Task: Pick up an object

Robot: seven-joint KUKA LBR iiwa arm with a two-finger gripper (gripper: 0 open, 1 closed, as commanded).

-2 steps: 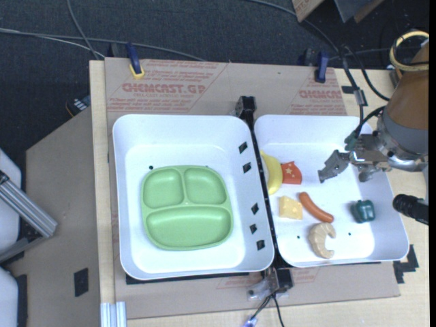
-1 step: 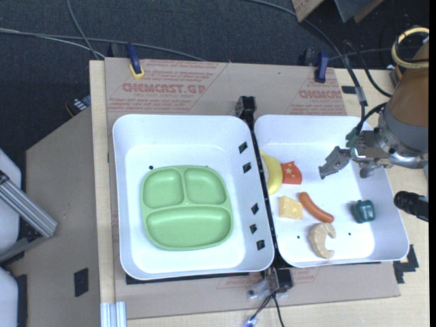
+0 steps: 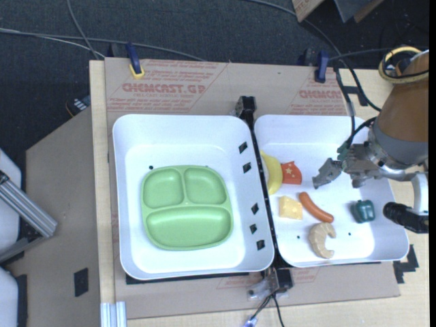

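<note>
the gripper (image 3: 334, 171) hangs over the right bin (image 3: 340, 125), reaching in from the right, with its dark fingers (image 3: 325, 174) pointing left toward the toys. whether they are released or clenched i cannot tell from this slant; nothing is visible between them, so no object is in hand.

the candidates all lie in the right bin. a red piece (image 3: 291, 173) sits touching a yellow piece (image 3: 274, 172) against the bin's left wall. a pale yellow wedge (image 3: 291, 208) lies just below them, with an orange-red sausage (image 3: 317, 207) just beside it, and a beige croissant-like toy (image 3: 322, 240) lies near the front edge. a small teal block (image 3: 363, 211) lies apart, to the right. the left bin (image 3: 129, 142) holds a green divided tray (image 3: 187, 206).

the sausage looks the nearest target, near the fingertips and just in front of them. the risks as i judge them: the sausage is round and slanted, so a pinch off its middle could roll or squirt it away; the wedge beside it could be nudged or caught with it; and a descent toward the red and yellow pair could jam a finger against the wall between the bins on the worktop.
</note>
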